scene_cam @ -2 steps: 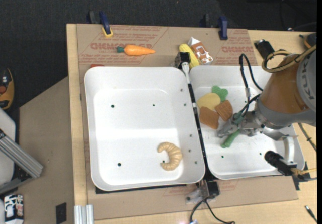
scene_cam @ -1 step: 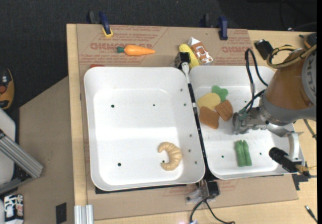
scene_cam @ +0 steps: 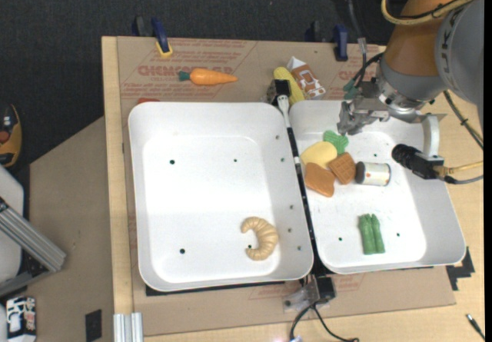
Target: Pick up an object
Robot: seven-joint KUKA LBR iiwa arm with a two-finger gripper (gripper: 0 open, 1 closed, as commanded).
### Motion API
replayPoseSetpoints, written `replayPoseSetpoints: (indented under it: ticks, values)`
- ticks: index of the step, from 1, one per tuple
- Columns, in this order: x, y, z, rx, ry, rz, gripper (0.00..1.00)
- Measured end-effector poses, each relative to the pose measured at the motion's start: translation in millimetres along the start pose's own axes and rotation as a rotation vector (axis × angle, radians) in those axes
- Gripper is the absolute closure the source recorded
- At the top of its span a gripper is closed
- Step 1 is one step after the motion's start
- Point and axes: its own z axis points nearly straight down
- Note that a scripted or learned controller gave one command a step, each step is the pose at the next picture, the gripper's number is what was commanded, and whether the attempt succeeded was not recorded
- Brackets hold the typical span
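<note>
A cluster of toy food, a yellow piece (scene_cam: 318, 153), an orange wedge (scene_cam: 320, 179) and a brown block (scene_cam: 343, 168), lies in the right white bin (scene_cam: 430, 248). The gripper (scene_cam: 350, 122) hangs just above it; I cannot tell its state.
</note>
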Motion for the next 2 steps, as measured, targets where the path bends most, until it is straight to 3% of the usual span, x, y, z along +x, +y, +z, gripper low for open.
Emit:
replayPoseSetpoints:
  ticks: [1, 2]
  values:
    - [-42.6, -34.2, 91.6, 0.006, -0.002, 0.01, 1.0]
    - [86.4, 19.4, -0.3, 0.001, 0.007, -0.006, 1.0]
